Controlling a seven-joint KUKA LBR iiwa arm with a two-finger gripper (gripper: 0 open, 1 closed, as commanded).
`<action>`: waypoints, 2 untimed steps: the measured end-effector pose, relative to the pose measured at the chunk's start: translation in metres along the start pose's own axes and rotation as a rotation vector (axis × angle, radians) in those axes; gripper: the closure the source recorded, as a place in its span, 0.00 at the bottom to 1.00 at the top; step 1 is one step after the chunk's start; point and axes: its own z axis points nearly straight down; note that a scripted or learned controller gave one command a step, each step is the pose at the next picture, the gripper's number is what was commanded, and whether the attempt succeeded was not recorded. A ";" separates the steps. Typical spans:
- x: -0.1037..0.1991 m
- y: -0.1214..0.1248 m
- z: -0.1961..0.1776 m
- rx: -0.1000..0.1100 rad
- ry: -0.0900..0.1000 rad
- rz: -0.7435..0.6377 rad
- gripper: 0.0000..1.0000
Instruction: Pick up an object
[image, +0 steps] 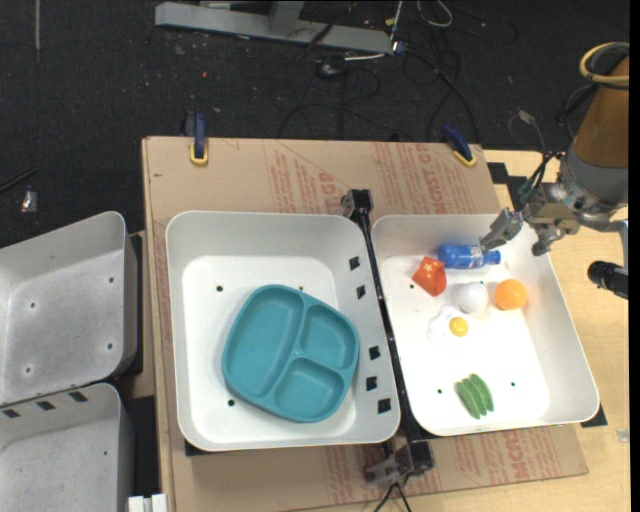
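Observation:
The right bin (560, 345) holds a blue bottle (462, 257) lying on its side, a red block (430, 276), a white egg (470, 296), an orange ball (510, 294), a fried-egg toy (452, 324) and a green pod (475, 395). My gripper (523, 235) hangs over the bin's far right corner, just right of the blue bottle. Its fingers are spread open and hold nothing. One fingertip (499, 231) sits close to the bottle's right end.
The left bin (200, 240) carries a teal divided plate (290, 352). Grey trays (60, 290) lie off the bench at the left. Two clamps (199, 140) grip the bench's far edge. The arm's wrist (600, 150) stands at the upper right.

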 end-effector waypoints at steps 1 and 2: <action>0.001 0.003 -0.009 -0.014 -0.003 -0.003 0.00; 0.004 0.007 0.034 -0.011 -0.002 -0.006 0.00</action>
